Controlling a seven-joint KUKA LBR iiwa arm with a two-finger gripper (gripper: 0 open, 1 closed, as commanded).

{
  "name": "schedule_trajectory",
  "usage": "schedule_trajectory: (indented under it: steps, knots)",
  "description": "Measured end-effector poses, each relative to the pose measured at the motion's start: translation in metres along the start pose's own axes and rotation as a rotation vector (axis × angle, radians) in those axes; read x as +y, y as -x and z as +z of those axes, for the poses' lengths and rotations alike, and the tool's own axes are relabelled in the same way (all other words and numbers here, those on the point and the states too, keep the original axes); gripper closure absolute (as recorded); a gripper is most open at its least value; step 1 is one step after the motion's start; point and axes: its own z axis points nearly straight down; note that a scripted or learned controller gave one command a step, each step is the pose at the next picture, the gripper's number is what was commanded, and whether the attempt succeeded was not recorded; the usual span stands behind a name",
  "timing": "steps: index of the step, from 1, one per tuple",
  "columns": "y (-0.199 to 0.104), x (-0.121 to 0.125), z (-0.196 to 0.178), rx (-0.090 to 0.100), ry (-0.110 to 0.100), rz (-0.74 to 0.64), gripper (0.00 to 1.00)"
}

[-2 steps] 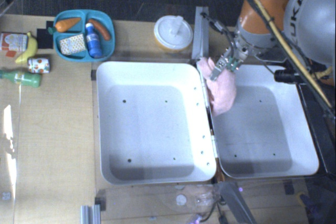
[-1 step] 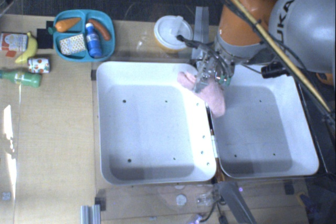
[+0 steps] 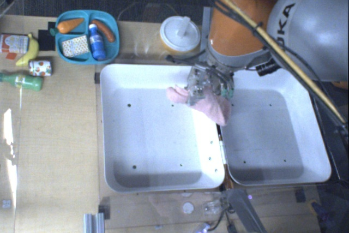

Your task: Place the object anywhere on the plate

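Note:
A crumpled pink cloth (image 3: 214,109) hangs over the upper right part of the left bin (image 3: 147,139), reaching to the divide between the two bins. My gripper (image 3: 210,89) is right above it, and the cloth's top is bunched between the fingers, so it looks shut on the cloth. The blue divided plate (image 3: 113,23) lies on the bench beyond the left bin's far left corner, well to the left of the gripper. It holds a toy carrot (image 3: 71,24), a blue bottle (image 3: 97,41), a sausage and a cracker.
A lidded white cup (image 3: 180,34) stands behind the bins, between plate and arm. A banana (image 3: 28,51), a small can (image 3: 40,67), a green bottle (image 3: 22,82) and a box (image 3: 12,42) lie at the far left. The right bin (image 3: 272,139) sits under the arm.

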Motion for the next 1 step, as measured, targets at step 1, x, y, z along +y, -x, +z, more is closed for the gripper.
schedule_trajectory:
  steps: [1]
  knots:
    - [0.0, 0.0001, 0.0001, 0.0, 0.0, 0.0, 0.0]
